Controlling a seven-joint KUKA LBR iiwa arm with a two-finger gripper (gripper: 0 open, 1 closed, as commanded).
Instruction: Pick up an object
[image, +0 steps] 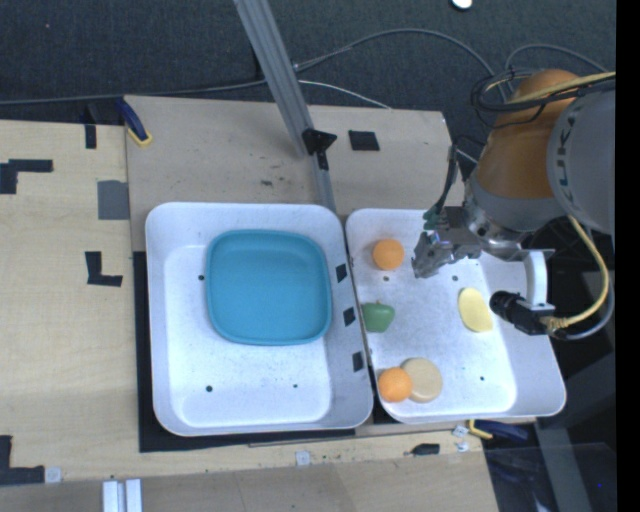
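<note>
Gripper (432, 258): hangs over the upper part of the right bin, low near its floor; whether it is apart or together cannot be told, and nothing shows clamped in it.
Orange ball (388, 253): just left of the gripper, near the bin's upper left corner, apart from it.
Yellow piece (475, 309): lower right of the gripper.
Green object (378, 317): lower left, by the bin's left wall.
Second orange ball (394, 384): bottom of the bin, touching a beige round piece (423, 379).
Right bin (530, 385): right half of the frame.
Left bin (175, 300): centre-left, bearing a blue plate (268, 286).
</note>
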